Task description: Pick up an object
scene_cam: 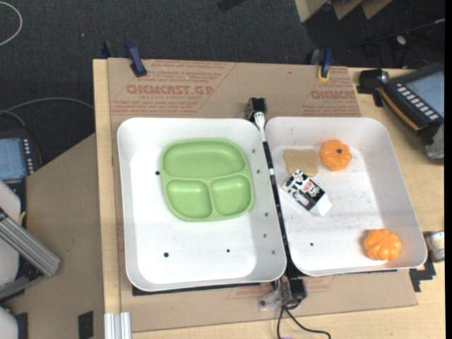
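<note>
1. A bench (212, 83) topped with brown board is seen from above, bearing two shallow white bins side by side.
2. The left bin (141, 260) is occupied by a green divided plate (207, 179), which is laid flat in its upper half.
3. The right bin (406, 203) is where the graspable things are gathered, on the side from which the arm is said to reach in.
4. A tan square piece (300, 161) is lain near the bin's upper left, with a black-and-white box (306, 192) just below it, touching or overlapping its lower edge; the box's long axis is run diagonally, from upper left to lower right.
5. One orange pumpkin (335, 155) is set just right of the tan piece; a second pumpkin (382, 244) is placed well apart, near the lower right corner.
6. The state of the tool cannot be told; the second pumpkin is judged nearest to the arm's side.
</note>
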